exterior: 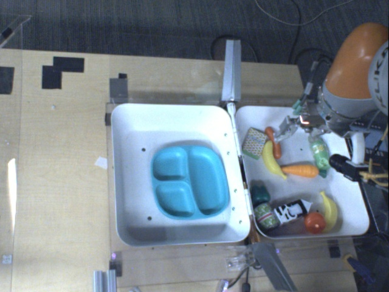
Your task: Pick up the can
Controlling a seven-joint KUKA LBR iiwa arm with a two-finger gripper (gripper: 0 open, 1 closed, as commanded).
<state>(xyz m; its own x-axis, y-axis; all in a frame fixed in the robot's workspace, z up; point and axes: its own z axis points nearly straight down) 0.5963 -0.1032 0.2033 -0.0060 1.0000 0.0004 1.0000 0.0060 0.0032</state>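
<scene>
Can [265,215] lies in right bin [358,224], front-left corner, w/ a dark green thing [260,193] just behind and a black bottle [290,210] touching its side. Crowding may block fingers or snag the bottle; round metal could roll. Gripper [298,121] hovers at bin's rear, well apart; open or closed, can't tell. Smooth banana [271,159], carrot [300,171] between.

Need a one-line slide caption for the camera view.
KUKA arm's hand hovers over the right bin of toy food; the can lies at its near-left corner, untouched.
</scene>
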